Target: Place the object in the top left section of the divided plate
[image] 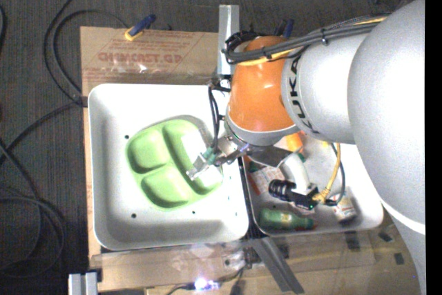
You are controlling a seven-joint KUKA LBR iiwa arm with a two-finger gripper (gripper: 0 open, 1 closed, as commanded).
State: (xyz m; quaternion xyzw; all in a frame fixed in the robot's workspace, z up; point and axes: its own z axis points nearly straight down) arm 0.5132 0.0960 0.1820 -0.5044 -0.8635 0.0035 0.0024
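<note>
A light green divided plate (160,164) with three sections lies in the left white bin (110,217). My gripper (201,165) hangs low over the plate's right-hand section, close to the plate's right rim. A pale, whitish patch (186,144) shows in that section just up and left of the gripper; I cannot tell whether it is an object or glare. The grey arm with its orange band (259,97) reaches in from the right and hides the strip between the two bins.
The right bin (369,214) holds a green bottle (285,220), a black part (284,191), a white bottle (295,166) and other small items, partly under the arm. A cardboard sheet (148,55) with a blue clip (140,25) lies behind the left bin.
</note>
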